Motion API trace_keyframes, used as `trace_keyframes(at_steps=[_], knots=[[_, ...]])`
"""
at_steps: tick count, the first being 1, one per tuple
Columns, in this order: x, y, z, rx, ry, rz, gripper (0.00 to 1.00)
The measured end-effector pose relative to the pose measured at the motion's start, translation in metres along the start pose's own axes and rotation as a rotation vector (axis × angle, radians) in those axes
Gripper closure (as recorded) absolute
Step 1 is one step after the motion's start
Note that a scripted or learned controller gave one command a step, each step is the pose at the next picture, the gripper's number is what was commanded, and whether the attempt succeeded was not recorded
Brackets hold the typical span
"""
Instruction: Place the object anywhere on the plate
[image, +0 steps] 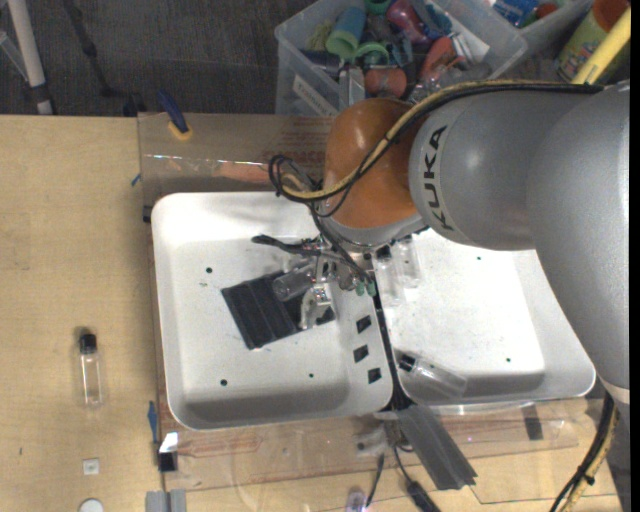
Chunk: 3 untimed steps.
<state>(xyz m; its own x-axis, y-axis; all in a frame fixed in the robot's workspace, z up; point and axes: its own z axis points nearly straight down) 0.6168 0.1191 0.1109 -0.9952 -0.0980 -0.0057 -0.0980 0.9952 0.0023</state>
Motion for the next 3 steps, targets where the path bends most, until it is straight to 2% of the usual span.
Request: trace_keyframes(at_steps=[1,2,3], knots=[[0.0,0.0,0.0,0.0,0.0,0.0,0.0],[0.041,0.01,0.019,-0.004,-0.012,0.385,0.0],[0.04,0.009,0.007,-0.006,-0.016,0.387,1.0]])
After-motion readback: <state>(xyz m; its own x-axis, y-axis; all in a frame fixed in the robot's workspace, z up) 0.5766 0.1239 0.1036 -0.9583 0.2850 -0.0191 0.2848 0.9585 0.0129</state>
